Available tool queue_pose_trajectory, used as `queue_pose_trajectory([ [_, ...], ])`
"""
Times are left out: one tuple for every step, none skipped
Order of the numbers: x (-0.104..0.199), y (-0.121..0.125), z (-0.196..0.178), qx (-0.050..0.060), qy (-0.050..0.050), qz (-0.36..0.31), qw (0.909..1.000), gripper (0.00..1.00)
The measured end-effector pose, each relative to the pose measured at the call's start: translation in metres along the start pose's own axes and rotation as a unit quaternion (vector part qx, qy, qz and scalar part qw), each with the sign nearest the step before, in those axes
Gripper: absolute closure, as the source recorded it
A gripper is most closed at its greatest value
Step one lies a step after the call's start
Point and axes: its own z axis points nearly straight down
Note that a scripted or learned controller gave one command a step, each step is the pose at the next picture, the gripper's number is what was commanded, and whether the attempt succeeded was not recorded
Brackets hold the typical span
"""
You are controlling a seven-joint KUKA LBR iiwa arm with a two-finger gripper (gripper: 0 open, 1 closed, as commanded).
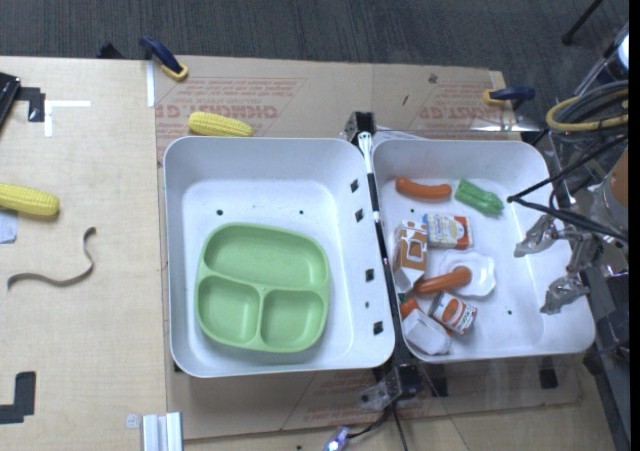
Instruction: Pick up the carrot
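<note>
The carrot (441, 282), orange and elongated, lies slantwise in the right bin (520, 329), resting partly on a white piece (484, 277). My gripper (549, 266) hovers over the right side of the same bin, about a hand's width to the right of the carrot. Its two silver fingers (535, 236) are spread apart, so it is open with nothing between them. The arm comes in from the right edge.
Around the carrot lie an orange sausage (423, 189), a green vegetable (478, 197) and small food packets (447, 230), (456, 314). A green divided plate (263, 288) sits in the left bin (190, 239). Two corn cobs (219, 124), (28, 201) lie on the bench.
</note>
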Motion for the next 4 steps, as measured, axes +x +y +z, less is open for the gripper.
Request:
queue_pose_trajectory([
  [-0.015,0.086,0.032,-0.001,0.002,0.122,0.9926,0.00],
  [0.021,0.003,0.067,0.000,0.002,0.071,0.9975,0.00],
  [0.019,0.003,0.057,0.001,-0.001,0.070,0.9976,1.00],
  [0.019,0.003,0.057,0.001,-0.001,0.070,0.9976,0.00],
])
